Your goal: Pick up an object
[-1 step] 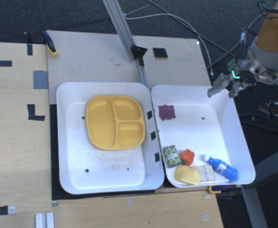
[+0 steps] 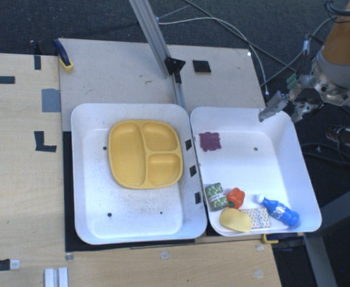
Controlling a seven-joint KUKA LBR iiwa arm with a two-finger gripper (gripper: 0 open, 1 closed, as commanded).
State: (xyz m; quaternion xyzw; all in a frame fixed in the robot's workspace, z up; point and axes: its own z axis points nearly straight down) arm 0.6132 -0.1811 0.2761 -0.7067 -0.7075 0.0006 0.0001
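The right bin [image 2: 294, 154] holds several small objects. A flat purple piece [image 2: 209, 140] lies near its back left corner. At the front lie a green patterned packet [image 2: 215, 195], an orange-red toy [image 2: 236, 197], a yellow rounded toy [image 2: 234, 220], a speckled flat card [image 2: 257, 217] and a blue bottle [image 2: 279, 212] on its side. My gripper [image 2: 285, 109] hovers above the bin's back right corner, far from all of them. Its fingers stand apart with nothing between them.
A yellow divided plate [image 2: 146, 153] lies in the left bin [image 2: 91, 208]. A slanted metal pole [image 2: 154, 31] and cables cross the bench behind the bins. The middle of the right bin is bare white floor.
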